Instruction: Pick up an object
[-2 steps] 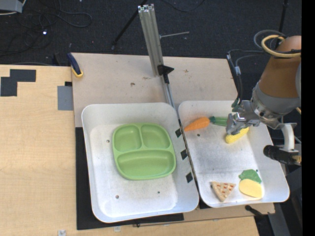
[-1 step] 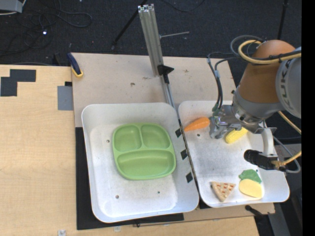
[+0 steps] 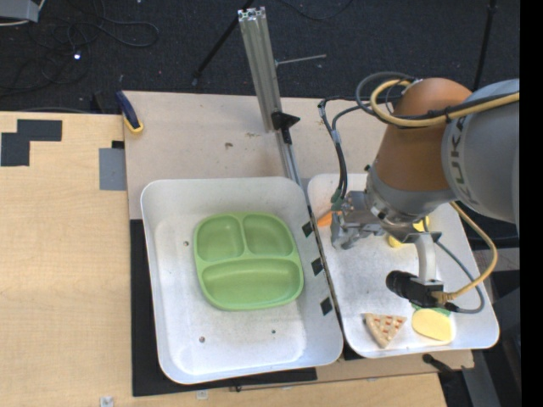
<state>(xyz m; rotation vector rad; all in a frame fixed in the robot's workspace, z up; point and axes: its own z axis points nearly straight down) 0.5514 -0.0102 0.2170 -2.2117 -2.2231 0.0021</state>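
The claw (image 3: 346, 231) hangs low over the upper left part of the right bin (image 3: 475, 333), but whether it is wide or narrow cannot be told from here. At about five o'clock from it, near that bin's lower edge, a pizza-slice toy (image 3: 383, 328) lies just beside a yellow piece (image 3: 433, 324). A green divided plate (image 3: 248, 259) sits in the left bin (image 3: 170, 312).

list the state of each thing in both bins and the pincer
green plate: flat, upright, in the left bin, nothing on it
pizza slice: lying flat in the right bin, near the front
yellow piece: lying beside the pizza slice
pincer: low over the right bin, nothing seen held
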